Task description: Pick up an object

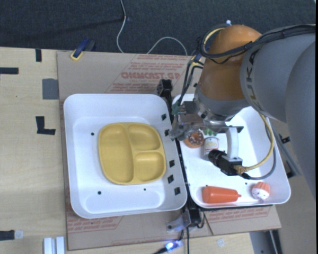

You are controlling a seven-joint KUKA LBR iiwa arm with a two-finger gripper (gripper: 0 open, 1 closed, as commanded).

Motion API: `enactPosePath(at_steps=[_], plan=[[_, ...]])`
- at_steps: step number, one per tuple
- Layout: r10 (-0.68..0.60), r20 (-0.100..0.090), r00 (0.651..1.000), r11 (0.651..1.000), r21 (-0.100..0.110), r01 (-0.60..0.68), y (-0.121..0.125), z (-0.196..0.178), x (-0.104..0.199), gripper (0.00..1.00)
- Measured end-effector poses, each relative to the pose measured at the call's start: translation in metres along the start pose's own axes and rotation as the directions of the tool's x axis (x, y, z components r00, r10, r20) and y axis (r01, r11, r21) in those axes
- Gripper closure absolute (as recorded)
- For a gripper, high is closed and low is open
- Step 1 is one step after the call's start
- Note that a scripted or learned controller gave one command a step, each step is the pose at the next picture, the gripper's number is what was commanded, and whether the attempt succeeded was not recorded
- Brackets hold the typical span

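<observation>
My gripper (190,127) hangs low over the left part of the right bin (278,187), under the orange wrist band. Right below it lies a small round brownish object (193,138), and a small white and orange item (210,142) sits beside that. Whether the gripper touches either one is hidden by the wrist. An orange carrot-shaped toy (220,194) lies near the bin's front edge. A small orange and white piece (260,191) rests in the front right corner.
The left bin (82,110) holds a yellow divided plate (131,153) in its middle. The arm's grey body covers the far right of the right bin. A black connector with a yellow cable (227,163) hangs over the right bin's middle.
</observation>
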State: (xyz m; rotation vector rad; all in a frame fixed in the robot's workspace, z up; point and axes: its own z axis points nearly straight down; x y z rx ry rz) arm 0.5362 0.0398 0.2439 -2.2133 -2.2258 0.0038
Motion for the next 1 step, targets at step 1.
enactPosePath(at_steps=[1], plan=[[-0.002, -0.001, 1.000, 1.000, -0.002, 0.002, 0.0108, -0.0028, 0.0558, 1.00]])
